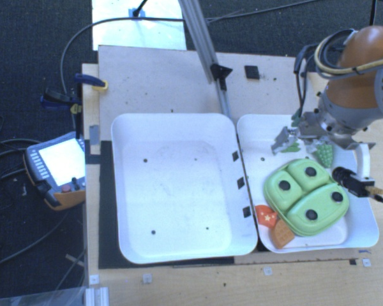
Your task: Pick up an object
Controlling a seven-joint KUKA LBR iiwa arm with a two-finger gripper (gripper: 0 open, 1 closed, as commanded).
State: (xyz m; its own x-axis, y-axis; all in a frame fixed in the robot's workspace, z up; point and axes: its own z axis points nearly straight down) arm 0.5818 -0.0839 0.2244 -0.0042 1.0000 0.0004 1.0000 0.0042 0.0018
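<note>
My gripper [284, 140] hangs over the back part of the right bin [364, 234], close to its left wall. A small dark green piece [293, 148] lies just beneath and to the right of it. Whether that piece is held cannot be made out. A bumpy green bunch [323, 152] sits beside the wrist. A large light green moulded toy [306, 196] with three dark dots fills the bin's middle. At the front left of that bin lie a red piece [266, 215] and an orange-brown piece [282, 235].
The left bin [124, 171] stands next to the right one, with a dividing rim between them. A slanted metal pole [201, 34] crosses the board behind the bins. A handheld pendant [56, 169] rests off the bench to the left.
</note>
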